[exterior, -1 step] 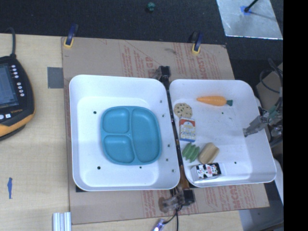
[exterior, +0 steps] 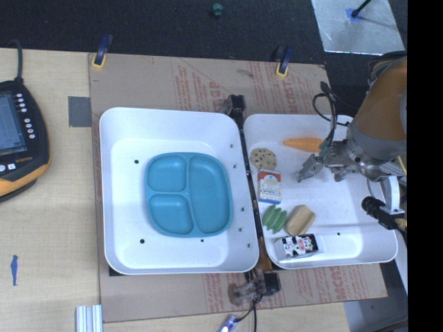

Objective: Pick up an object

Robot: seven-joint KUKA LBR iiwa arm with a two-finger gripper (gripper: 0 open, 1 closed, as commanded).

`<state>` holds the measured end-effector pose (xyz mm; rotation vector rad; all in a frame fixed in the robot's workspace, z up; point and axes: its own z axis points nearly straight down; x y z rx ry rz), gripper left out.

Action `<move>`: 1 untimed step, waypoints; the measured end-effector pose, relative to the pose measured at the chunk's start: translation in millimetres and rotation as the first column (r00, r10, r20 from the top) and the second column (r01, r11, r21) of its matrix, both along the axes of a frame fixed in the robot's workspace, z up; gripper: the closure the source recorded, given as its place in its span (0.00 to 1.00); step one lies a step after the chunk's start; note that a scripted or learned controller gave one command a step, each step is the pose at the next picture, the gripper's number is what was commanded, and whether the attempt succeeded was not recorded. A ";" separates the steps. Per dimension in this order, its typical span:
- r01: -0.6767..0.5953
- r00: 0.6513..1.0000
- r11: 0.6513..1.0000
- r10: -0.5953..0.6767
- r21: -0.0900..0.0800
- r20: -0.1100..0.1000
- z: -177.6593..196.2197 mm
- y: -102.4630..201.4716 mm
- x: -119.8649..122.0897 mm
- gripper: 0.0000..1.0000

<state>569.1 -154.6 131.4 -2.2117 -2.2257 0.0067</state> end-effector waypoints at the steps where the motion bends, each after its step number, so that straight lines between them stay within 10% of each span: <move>1: 0.001 1.000 1.000 -0.001 0.001 0.003 -13.7 -32.8 77.9 0.00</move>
